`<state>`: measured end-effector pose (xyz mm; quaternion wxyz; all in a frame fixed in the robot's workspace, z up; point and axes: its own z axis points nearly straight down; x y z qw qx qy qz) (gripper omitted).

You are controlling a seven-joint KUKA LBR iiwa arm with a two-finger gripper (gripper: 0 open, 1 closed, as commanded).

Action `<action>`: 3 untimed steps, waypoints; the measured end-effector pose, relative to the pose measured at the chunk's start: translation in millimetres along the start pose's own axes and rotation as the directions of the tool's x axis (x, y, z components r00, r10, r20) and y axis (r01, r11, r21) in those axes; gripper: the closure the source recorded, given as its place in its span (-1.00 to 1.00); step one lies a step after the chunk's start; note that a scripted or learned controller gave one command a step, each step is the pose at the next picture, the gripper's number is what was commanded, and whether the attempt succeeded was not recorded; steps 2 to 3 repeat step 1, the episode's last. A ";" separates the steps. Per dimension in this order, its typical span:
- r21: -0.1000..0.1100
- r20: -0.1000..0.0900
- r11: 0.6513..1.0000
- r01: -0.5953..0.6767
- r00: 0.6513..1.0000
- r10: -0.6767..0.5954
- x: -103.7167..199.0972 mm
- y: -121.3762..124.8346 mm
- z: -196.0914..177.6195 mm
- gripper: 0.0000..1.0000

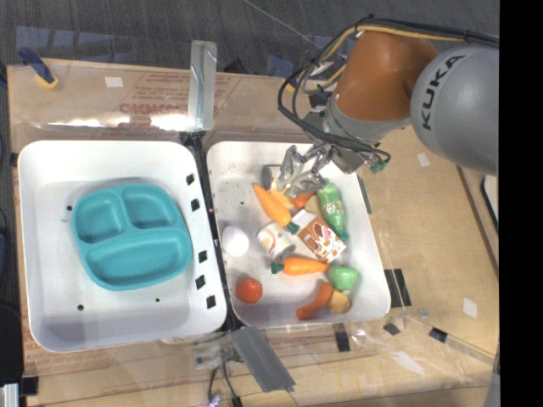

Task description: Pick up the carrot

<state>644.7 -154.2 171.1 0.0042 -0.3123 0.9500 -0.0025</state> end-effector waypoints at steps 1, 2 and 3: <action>-0.013 -0.007 0.997 0.077 0.997 -0.077 23.0 39.9 66.8 1.00; -0.013 -0.007 0.997 0.077 0.997 -0.077 23.0 39.9 66.8 1.00; -0.013 -0.007 0.997 0.077 0.997 -0.077 23.0 39.9 66.8 1.00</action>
